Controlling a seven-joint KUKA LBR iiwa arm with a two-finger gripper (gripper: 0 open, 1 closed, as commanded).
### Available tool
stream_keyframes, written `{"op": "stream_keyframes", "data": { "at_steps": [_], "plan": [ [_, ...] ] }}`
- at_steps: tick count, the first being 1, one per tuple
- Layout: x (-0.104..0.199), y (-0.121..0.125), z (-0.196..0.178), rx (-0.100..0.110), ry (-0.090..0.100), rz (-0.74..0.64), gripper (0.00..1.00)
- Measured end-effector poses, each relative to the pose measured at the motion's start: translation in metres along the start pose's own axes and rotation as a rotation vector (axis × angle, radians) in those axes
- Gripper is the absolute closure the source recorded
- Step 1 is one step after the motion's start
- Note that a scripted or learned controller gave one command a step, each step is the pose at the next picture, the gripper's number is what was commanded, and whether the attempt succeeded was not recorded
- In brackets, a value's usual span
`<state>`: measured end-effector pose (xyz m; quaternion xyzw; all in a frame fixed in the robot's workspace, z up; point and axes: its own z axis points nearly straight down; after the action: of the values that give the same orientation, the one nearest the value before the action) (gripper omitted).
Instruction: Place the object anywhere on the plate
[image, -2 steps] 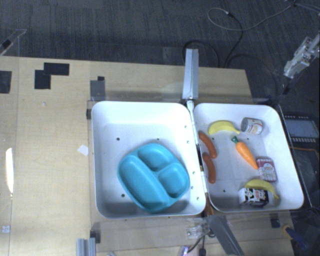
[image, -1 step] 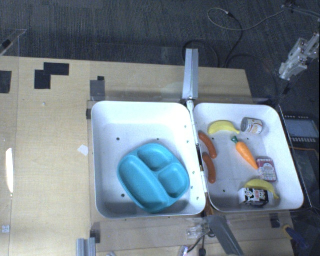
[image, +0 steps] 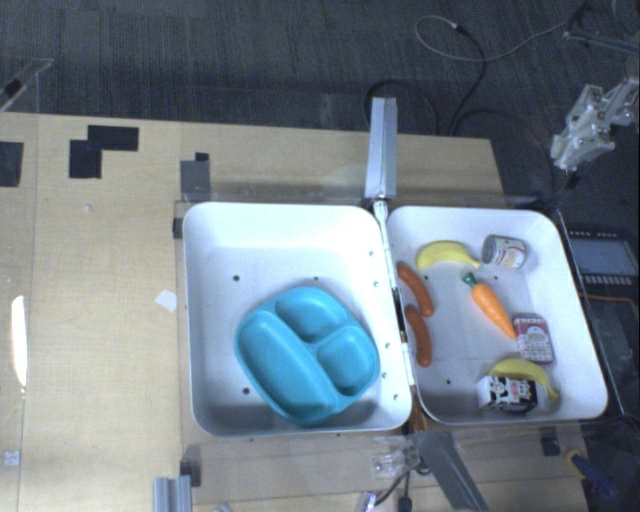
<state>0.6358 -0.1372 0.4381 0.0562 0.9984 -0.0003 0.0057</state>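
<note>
— How crowded is the right bin (image: 590, 330) from where you sit?

— Crowded. I see sausages (image: 417, 312) along its left wall, a banana (image: 445, 256) and can (image: 504, 252) at the far edge, a carrot (image: 489, 304) mid-bin, a packet (image: 533, 338) and another banana (image: 520, 373) toward the near right corner. Only narrow gaps between them.

— And the left bin (image: 215, 300)?

— Its blue plate (image: 305, 352) fills the near middle; I've bare floor along the far and left walls.

Even overhead light, soft focus (slightly grainy)
</note>
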Motion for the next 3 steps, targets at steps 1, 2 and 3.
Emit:
{"op": "stream_keyframes", "data": {
  "at_steps": [1,2,3],
  "plan": [
    [-0.001,0.010,0.000,-0.001,-0.001,-0.244,1.00],
    [-0.014,0.022,0.000,-0.001,-0.002,-0.279,1.00],
    [-0.031,0.031,-0.001,-0.001,-0.003,-0.406,1.00]
  ]
}}
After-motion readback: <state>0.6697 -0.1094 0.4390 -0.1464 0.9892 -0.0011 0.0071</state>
